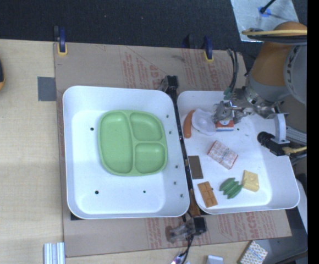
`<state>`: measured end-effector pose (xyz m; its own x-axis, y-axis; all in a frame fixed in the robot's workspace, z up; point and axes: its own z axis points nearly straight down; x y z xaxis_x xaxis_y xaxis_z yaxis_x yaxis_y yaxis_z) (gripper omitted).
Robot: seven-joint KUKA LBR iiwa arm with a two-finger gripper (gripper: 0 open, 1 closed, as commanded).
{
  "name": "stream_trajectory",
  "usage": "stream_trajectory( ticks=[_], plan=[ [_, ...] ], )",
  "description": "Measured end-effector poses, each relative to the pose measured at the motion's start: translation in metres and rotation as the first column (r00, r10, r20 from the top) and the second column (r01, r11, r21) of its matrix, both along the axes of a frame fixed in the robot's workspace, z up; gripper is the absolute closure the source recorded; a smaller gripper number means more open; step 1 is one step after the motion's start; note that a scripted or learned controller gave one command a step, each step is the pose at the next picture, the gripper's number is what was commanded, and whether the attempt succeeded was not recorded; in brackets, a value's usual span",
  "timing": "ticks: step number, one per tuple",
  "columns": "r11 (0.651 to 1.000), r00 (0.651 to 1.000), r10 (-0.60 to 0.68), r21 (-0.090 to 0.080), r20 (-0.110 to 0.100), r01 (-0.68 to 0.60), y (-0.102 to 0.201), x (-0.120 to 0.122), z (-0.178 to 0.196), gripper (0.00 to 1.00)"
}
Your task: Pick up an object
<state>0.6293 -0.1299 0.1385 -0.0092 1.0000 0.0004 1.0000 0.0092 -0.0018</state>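
item: claw (224, 116), at the end of the grey arm (269, 70) with its orange band, set low over the far end of the right-hand white bin (280, 202); whether it is spread or pressed together cannot be told from this angle, and nothing can be confirmed between its tips. item: small red-and-white object (224, 125), directly beneath the claw and touching or nearly touching it; judged the likely target, since the claw is lined up over it. item: clear, pale rounded piece (202, 121), just beside the claw on its left, possibly a wrapper or lid; too faint to name. item: orange sausage-shaped piece (188, 124), further left of the claw, lying along the bin wall. item: pink-and-white packet (222, 154), near the claw on the side towards the camera, lying flat and tilted. item: yellow wedge (251, 181), green pods (230, 187) and brown cracker (207, 193), well apart from the claw at the near end of the same bin, spread out so each could be reached singly. item: left-hand white bin (80, 147), well left of the claw, bearing a green divided plate (132, 142) at its middle. status: pick not yet shown as made; the close neighbours beside the target could be nudged in a closing motion.
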Motion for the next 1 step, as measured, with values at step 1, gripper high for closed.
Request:
stream_trajectory(
  ticks=[1],
  plan=[
    [1.000,1.000,0.001,0.002,0.004,-0.001,0.0801,-0.0149,0.0690,1.00]
  ],
)
